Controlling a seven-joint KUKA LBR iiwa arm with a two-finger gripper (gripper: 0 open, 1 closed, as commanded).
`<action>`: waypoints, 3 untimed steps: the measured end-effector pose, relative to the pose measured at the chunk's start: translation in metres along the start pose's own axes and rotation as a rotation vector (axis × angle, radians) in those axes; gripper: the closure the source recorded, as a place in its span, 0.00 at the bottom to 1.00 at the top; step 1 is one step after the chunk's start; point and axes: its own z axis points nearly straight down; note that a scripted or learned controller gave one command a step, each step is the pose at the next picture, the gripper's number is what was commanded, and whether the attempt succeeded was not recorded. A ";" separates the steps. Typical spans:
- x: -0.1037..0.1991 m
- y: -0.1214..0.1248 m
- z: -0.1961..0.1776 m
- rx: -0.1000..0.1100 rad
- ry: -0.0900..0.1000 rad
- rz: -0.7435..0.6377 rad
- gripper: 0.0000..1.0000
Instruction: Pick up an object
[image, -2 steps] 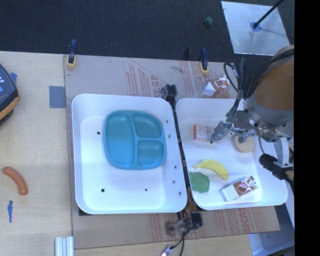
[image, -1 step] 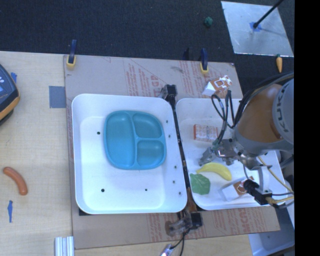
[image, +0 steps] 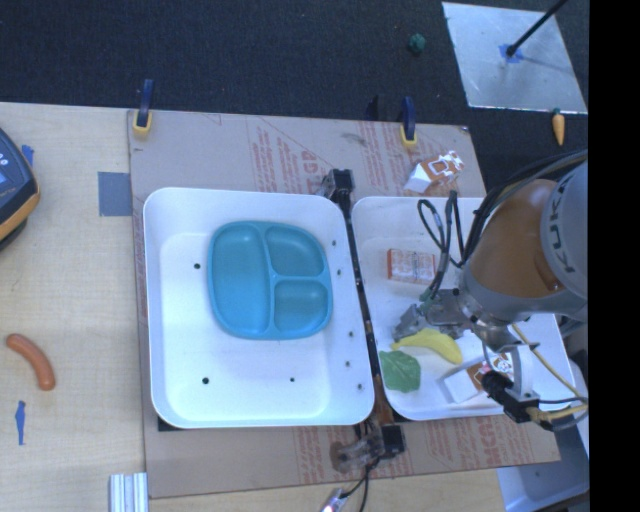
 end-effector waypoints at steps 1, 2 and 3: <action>-0.001 0.000 -0.010 0.002 -0.001 -0.003 1.00; -0.001 0.000 -0.010 0.001 -0.001 -0.003 0.00; -0.037 0.047 -0.001 -0.003 0.000 0.003 0.00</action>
